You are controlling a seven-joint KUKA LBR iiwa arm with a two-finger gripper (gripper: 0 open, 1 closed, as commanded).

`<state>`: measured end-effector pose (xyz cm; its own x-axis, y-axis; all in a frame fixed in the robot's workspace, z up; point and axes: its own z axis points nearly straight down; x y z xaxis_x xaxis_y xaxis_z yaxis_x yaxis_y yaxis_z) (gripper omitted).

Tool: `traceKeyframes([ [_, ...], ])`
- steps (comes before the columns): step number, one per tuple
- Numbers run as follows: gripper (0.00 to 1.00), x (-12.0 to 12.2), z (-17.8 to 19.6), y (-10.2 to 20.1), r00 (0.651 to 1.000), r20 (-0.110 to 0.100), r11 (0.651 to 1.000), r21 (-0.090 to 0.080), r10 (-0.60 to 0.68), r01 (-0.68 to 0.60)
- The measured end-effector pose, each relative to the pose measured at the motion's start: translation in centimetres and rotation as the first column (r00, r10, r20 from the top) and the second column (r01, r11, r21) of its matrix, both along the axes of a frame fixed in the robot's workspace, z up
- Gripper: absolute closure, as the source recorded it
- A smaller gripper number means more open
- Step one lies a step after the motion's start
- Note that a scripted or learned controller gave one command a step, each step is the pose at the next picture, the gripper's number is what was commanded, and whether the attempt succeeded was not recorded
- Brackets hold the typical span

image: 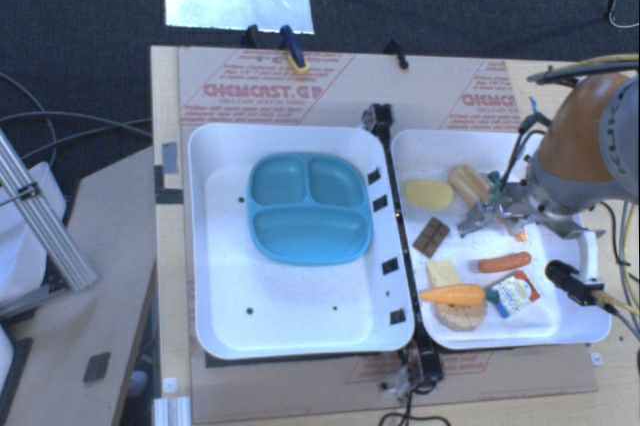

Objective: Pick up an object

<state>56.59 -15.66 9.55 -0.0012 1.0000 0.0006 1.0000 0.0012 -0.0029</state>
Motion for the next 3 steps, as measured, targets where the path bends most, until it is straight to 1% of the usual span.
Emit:
traceKeyframes([
  [1,0.0,0.1,-1.1,0.0,1.0,0.003,1.0,-0.001,0.0,0.0],
  [2,1.0,0.1,0.0,0.0,1.0,0.006,1.0,-0.001,0.0,0.0],
  [3,1.0,0.4,4.3,-0.4,1.0,0.007,1.0,-0.001,0.001,-0.001],
])
